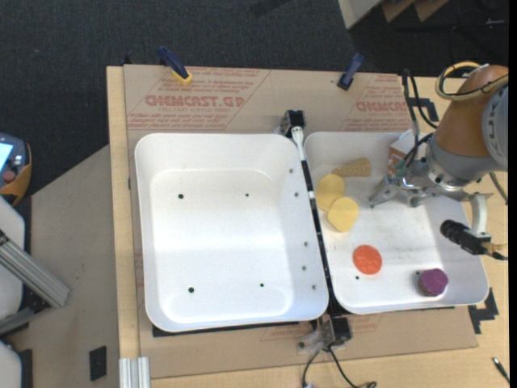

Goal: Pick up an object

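- Camera view: we see the arm (472,128) reaching in from the right over the right bin (464,293), with the gripper (396,191) low above the bin's upper half.
- We cannot tell from this view how the gripper is set, and nothing is seen lodged in it.
- Candidate objects all lie in the right bin: two yellow pieces (335,203) touching each other by the divider, a tan cone-shaped piece (352,168) above them, an orange disc (367,259) lower down, and a purple piece (433,281) near the lower right corner.
- The left bin (153,217) carries no objects.
- We judge the step in hand to be the approach; no pick is made.
- The next move calls for centring over one piece, likely the yellow pair or the cone, then descending and closing.
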You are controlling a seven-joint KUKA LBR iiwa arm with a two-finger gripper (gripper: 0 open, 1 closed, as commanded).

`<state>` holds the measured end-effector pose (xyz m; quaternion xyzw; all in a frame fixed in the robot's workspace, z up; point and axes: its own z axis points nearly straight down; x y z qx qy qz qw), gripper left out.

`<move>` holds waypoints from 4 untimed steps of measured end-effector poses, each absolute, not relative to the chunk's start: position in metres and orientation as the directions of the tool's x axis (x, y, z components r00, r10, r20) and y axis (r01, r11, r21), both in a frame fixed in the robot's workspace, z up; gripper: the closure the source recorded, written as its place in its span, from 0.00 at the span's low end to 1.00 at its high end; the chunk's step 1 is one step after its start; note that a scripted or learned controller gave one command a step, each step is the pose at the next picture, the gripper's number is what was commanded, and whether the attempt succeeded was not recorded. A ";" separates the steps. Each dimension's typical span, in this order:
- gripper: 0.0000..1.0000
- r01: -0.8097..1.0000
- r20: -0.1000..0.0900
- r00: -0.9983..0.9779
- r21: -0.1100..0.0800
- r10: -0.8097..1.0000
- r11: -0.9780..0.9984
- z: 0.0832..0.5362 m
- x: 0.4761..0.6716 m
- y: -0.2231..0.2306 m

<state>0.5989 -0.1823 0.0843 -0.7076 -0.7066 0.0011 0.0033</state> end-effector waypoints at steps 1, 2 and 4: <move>0.00 1.000 0.006 -0.002 -0.010 1.000 0.002 0.084 0.515 -0.109; 0.00 1.000 -0.001 -0.003 0.004 1.000 0.003 0.085 0.560 -0.095; 0.00 1.000 0.000 -0.003 0.005 1.000 0.003 0.088 0.669 -0.100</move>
